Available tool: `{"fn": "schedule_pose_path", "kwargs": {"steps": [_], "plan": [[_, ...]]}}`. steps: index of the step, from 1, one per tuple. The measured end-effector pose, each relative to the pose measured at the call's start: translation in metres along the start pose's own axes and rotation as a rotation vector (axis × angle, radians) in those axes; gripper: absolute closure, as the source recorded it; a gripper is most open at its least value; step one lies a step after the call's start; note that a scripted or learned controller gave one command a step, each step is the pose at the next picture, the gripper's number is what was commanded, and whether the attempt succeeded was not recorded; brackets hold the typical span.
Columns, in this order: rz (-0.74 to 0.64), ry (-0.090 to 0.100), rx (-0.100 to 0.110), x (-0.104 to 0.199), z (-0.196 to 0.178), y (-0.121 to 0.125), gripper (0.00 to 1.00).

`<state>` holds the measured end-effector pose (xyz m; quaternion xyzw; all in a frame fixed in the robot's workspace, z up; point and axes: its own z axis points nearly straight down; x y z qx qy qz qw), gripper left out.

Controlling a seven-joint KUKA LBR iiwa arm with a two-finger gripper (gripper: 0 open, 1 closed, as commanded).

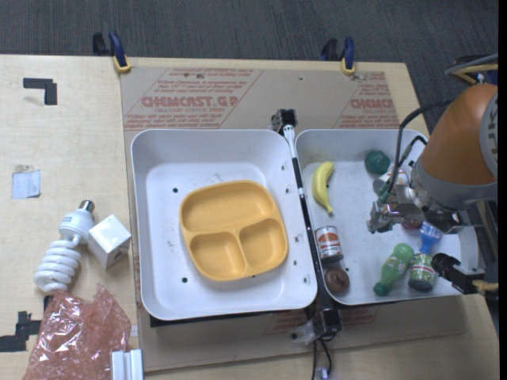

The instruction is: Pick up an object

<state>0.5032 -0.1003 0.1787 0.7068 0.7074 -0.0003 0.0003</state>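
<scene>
The right bin (356, 145) holds a yellow banana (322, 184) near its left wall and a dark green ball (377, 162) at the back. A small can (327, 244) and a brown round object (337, 279) lie at the front left. A green bottle (393, 267) and a small green-labelled jar (421, 271) lie at the front right. My gripper (383, 216) hangs low over the middle right of this bin, between the ball and the bottle. A small blue object (428, 236) sits just right of it, partly hidden by the wrist.
The left bin (150, 212) holds a yellow divided plate (234, 229). On the bench to the left lie a spiral light bulb (63, 252), a white cube (109, 240) and a crumpled pink bag (75, 339). The arm's grey body (463, 149) covers the right bin's far right side.
</scene>
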Motion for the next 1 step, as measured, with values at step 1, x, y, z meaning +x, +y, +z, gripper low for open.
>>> {"fn": "schedule_pose_path", "kwargs": {"steps": [1], "plan": [[0.0,0.0,0.0,0.0001,0.0,0.0,0.0]]}}
